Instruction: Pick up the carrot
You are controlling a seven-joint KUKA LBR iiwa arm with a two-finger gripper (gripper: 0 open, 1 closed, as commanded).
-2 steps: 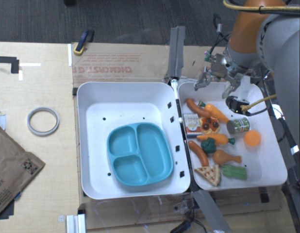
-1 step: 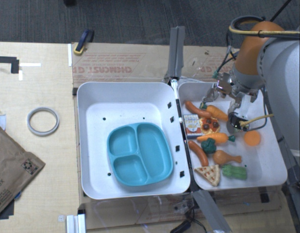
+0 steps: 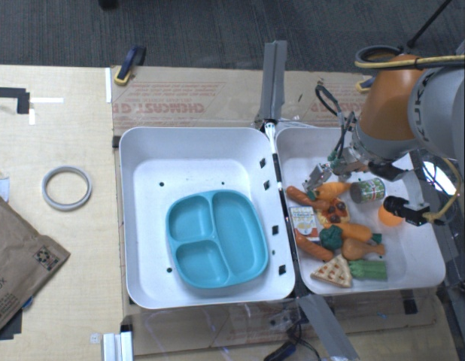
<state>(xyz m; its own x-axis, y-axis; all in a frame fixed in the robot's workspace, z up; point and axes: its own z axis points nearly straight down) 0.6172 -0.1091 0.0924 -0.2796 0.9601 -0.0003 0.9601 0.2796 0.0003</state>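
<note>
1. Gripper (image 3: 320, 177) hangs low over the upper left part of the right bin (image 3: 422, 271); whether anything sits in its grasp cannot be told from this slanted view.
2. Just below and right of it lies the carrot (image 3: 328, 190), orange, its thick end pointing up and right, resting among the other play food and apparently touching the gripper's tip.
3. Next to the carrot, a long orange-red sausage (image 3: 299, 197) runs along the bin's left wall, and a second one (image 3: 313, 248) lies lower down.
4. Right of the carrot sits a small tin can (image 3: 367, 191) on its side, and farther right an orange ball-like fruit (image 3: 390, 214).
5. Below are a dark green vegetable (image 3: 331, 237), a pizza slice (image 3: 332, 273) and a green piece (image 3: 368, 271).
6. The left bin (image 3: 142, 164) holds a blue divided plate (image 3: 216, 238).
7. On the bench to the left lie a tape roll (image 3: 67, 187) and a brown paper bag (image 3: 18, 258).
</note>
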